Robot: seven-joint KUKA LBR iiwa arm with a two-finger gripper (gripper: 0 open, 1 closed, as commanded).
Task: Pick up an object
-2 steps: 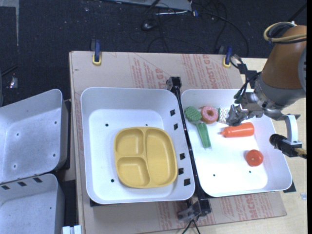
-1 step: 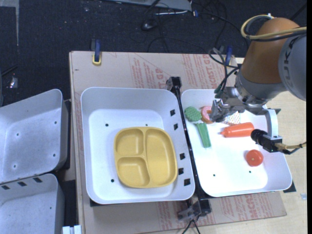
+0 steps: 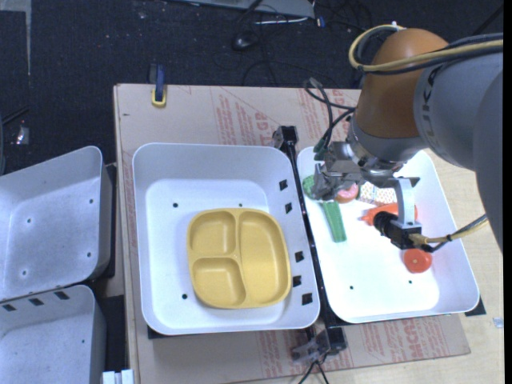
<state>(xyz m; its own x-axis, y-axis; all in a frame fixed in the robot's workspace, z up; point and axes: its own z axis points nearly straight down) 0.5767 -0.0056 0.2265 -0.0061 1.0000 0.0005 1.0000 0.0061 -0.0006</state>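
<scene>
1. Grey and orange, the KUKA arm [image 3: 416,94] reaches from the right and bends down over the right shallow white plastic bin [image 3: 448,290], its wrist low above the bin's upper left corner, where most of the small objects are clustered

2. Candidates for the pick lie close together: a long green plastic stick [image 3: 335,221] along the bin's left side, a small pink rounded piece [image 3: 347,192] just beside the two-finger gripper [image 3: 332,184], an orange-red piece [image 3: 382,213] near a black part of the tool, and a round red ball-like object [image 3: 417,260] further down

3. Yellow and three-sectioned, a plastic divided plate [image 3: 238,258] sits alone in the left shallow white bin [image 3: 152,214]

4. Whether the jaws are spread or pressed together cannot be told from this angle; nothing is visibly pinched between them
</scene>
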